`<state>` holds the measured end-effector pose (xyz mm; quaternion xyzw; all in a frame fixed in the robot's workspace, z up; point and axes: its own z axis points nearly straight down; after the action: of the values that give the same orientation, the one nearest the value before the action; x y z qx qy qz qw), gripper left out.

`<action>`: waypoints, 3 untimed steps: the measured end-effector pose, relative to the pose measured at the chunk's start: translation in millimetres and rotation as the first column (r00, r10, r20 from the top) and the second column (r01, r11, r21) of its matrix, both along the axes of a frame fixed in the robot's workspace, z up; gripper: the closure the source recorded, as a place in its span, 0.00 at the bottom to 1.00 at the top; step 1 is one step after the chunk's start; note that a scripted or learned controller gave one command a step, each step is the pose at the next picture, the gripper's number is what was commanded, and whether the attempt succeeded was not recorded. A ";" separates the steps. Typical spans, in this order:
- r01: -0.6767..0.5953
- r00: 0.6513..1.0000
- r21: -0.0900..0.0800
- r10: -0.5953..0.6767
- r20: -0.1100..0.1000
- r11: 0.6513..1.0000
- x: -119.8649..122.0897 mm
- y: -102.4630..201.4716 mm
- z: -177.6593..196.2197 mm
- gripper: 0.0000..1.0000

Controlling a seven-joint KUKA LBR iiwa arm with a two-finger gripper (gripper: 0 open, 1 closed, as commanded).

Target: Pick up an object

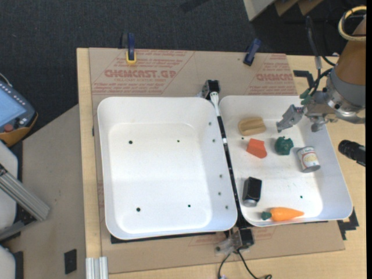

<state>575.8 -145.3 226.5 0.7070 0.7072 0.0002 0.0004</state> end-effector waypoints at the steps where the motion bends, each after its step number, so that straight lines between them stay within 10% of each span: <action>1: 0.003 1.000 0.001 -0.003 -0.010 1.000 29.2 -42.3 -92.2 0.00; 2: -0.001 1.000 0.004 0.001 -0.010 1.000 2.9 -7.3 -145.8 0.00; 3: -0.001 1.000 -0.001 0.001 0.004 1.000 23.4 -46.0 -141.3 0.00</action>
<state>599.2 -191.4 85.3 0.7068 0.7074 0.0013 0.0022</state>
